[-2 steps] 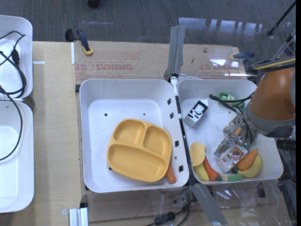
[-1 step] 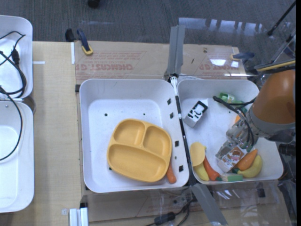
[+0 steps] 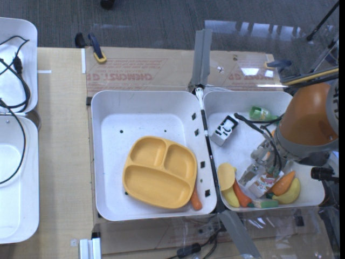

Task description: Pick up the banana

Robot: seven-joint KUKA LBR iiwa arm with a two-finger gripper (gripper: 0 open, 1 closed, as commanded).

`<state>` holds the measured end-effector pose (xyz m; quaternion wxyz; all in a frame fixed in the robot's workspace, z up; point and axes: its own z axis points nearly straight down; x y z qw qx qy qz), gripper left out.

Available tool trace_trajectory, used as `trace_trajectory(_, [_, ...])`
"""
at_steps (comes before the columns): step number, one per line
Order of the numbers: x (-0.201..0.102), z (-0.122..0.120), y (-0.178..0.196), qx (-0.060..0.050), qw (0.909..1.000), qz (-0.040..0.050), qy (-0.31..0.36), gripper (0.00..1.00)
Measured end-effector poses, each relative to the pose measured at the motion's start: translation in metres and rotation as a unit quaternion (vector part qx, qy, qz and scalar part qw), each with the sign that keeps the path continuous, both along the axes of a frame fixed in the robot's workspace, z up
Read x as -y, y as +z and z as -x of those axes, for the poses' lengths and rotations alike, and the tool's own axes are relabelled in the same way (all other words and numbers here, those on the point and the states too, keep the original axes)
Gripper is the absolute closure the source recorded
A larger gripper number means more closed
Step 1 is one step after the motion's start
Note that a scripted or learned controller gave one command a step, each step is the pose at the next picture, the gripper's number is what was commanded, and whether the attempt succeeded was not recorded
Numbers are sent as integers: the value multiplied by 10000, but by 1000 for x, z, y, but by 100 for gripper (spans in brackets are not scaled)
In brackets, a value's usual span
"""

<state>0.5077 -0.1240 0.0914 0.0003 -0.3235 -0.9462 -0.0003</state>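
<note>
Two white bins sit side by side on the desk. Left bin [image 3: 108, 144]: yellow divided plate [image 3: 160, 171], a small orange carrot [image 3: 196, 201] touching its near right edge. Right bin [image 3: 245, 104]: arm low over the near right part, gripper [image 3: 262, 169] among cluttered items. Cannot tell the state of the jaws. Banana [image 3: 290, 192] lies in the right bin's near right corner, just beside an orange carrot-like piece [image 3: 283, 183]. A black-and-white box [image 3: 224, 129] sits near the divider, a green item [image 3: 260, 113] at the far side.

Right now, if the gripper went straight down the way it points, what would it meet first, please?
Probably the clutter under the gripper: the orange carrot and banana lie just beside it. Depth is unclear from this slanted view.
</note>
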Motion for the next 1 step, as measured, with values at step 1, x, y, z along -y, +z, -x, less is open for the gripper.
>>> trace_trajectory(1, [-11, -7, 16, 14, 9999, 2, 159, 0])
